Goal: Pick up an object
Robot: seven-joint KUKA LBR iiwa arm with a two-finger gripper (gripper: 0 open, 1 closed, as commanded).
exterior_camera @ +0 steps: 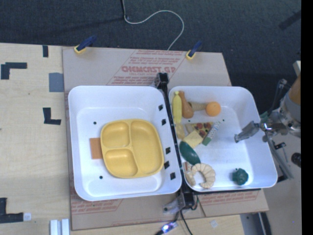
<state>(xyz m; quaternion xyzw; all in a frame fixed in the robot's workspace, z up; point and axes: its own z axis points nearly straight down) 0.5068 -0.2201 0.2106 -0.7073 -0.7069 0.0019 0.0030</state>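
The right bin (247, 96) holds several toy foods. A yellow banana (177, 106) and a brown piece (188, 112) lie along its left wall, with an orange ball (212, 108) beside them. Below these are a pizza slice (201, 128), a pale yellow wedge (192, 139), a dark green oblong (190, 153) and a curled shrimp (203, 174). A dark green lump (239, 176) sits near the front right corner. My gripper (243, 133) reaches in over the bin's right side, above bare floor, apart from every item. Nothing is visibly held.
The left bin (88, 97) holds a yellow divided plate (132, 147) with an orange card (95, 148) tucked at its left edge. A black divider strip (167, 126) runs between the bins. Bare floor lies in the right bin's middle right.
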